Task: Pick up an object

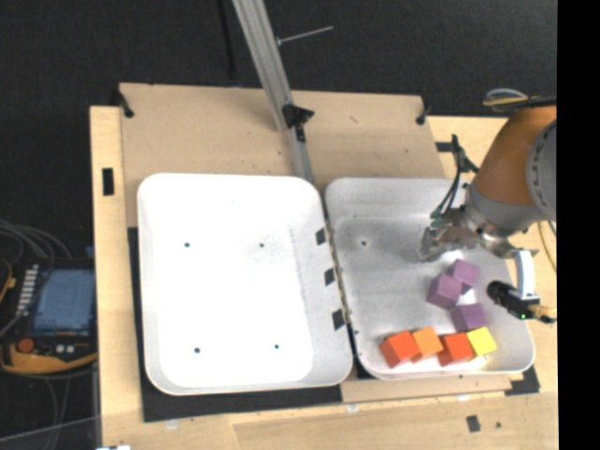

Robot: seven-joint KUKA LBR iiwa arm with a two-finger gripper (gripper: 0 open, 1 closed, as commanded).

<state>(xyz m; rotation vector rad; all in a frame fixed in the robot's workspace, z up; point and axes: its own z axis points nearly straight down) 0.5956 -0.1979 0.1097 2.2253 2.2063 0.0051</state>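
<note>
end effector [439, 242] low over the right bin [375, 279], just up-left of the purple blocks [457, 284]; cannot tell how far open, nor whether anything is gripped. third purple block [469, 316] just below those. orange and red blocks [427, 346] plus a yellow block [483, 342] lined along the bin's near wall. left bin [230, 279] alongside on the table [375, 120].

You've got blocks in the right bin's [375, 223] near-right corner. Two purple blocks: one [453, 283] sits tilted toward mid-bin, the other [469, 315] just below it. Along the near wall there's a row: red-orange block [401, 347], orange block [427, 341], red block [457, 347], yellow block [482, 341], packed side by side, apparently touching.
</note>
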